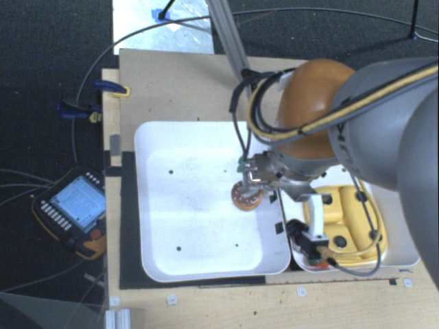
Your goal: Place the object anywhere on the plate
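A small round brown object (245, 198) lies in the left white bin (185, 204), close to that bin's right wall. My gripper (251, 181) is directly over it, at its upper edge, and I cannot tell whether it touches or holds the object. The yellow plate (357, 221) sits in the right bin (406, 256), to the right of the gripper and partly hidden under the arm's wrist and cables. The arm's orange band (309, 108) and grey body cover most of the right bin.
A small red item (313, 262) lies at the right bin's front left corner, beside the plate. Cables loop around the wrist. A blue and yellow clamp (110, 88) grips the bench's left edge. A teach pendant (72, 208) lies on the floor to the left.
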Controlling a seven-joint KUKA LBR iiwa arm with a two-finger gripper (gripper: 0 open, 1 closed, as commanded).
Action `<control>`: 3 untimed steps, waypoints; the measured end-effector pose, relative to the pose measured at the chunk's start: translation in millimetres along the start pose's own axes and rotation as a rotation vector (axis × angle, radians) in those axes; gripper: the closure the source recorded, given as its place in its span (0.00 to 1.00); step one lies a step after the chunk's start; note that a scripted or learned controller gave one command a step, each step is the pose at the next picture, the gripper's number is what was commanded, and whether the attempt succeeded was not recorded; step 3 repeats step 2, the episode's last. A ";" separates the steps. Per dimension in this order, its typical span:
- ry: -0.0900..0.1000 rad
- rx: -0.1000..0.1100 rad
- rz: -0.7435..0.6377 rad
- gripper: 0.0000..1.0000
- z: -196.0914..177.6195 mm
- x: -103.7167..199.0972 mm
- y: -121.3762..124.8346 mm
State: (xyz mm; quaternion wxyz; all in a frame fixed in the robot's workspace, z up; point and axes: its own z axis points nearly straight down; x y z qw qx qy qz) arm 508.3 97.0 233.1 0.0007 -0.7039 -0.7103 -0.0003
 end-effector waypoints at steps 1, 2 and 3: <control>0.001 -0.002 -0.001 1.00 9.8 60.9 8.7; -0.001 -0.001 0.005 0.00 9.4 57.7 8.4; -0.001 -0.001 0.005 0.00 9.4 57.7 8.4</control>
